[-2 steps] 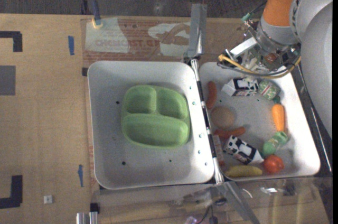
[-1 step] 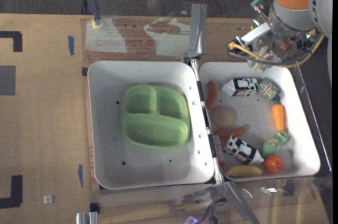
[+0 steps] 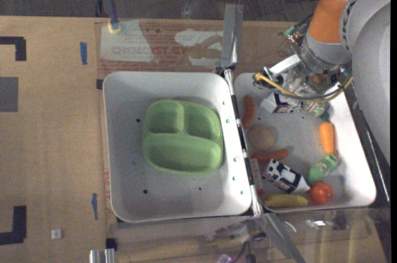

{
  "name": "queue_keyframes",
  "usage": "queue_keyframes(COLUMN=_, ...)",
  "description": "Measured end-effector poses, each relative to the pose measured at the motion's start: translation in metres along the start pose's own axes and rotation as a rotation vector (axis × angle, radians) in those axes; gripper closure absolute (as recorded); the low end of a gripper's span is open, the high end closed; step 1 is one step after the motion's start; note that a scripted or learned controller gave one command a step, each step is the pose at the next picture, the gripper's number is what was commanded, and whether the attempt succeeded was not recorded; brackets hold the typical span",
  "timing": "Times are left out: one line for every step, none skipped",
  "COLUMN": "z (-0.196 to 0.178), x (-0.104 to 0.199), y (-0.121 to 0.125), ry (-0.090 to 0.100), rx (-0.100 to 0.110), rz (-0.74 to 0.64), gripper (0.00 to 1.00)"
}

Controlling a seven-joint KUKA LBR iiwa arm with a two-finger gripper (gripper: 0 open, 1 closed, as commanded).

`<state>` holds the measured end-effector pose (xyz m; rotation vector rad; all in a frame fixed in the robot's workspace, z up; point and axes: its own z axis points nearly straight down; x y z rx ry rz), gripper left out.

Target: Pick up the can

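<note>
My gripper (image 3: 305, 83) hangs over the back of the right bin (image 3: 363, 156), on the grey arm with the orange band. Just below it lie a white and dark carton (image 3: 282, 103) and a small green-labelled object (image 3: 317, 108) that may be the can; the wrist and its cables partly cover both. I cannot tell whether the gripper touches either one. Nearer the front of the same bin lies a black-and-white cow-patterned container (image 3: 285, 176).
The right bin also holds a sausage (image 3: 249, 110), a brown ball (image 3: 262, 137), a red chili (image 3: 273, 154), a carrot (image 3: 327, 136), a green item (image 3: 324, 165), a tomato (image 3: 321, 192) and a banana (image 3: 286, 200). The left bin (image 3: 124, 187) holds a green divided plate (image 3: 183, 136).
</note>
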<state>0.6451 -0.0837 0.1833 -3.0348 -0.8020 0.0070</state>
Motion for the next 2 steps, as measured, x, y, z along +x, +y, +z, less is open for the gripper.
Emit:
queue_keyframes(z=-0.011, x=0.001, y=0.000, ry=0.002, rx=0.000, rz=-0.002, gripper=1.00)
queue_keyframes(z=0.022, x=-0.038, y=-0.003, ry=0.000, rx=0.002, rz=0.178, gripper=1.00)
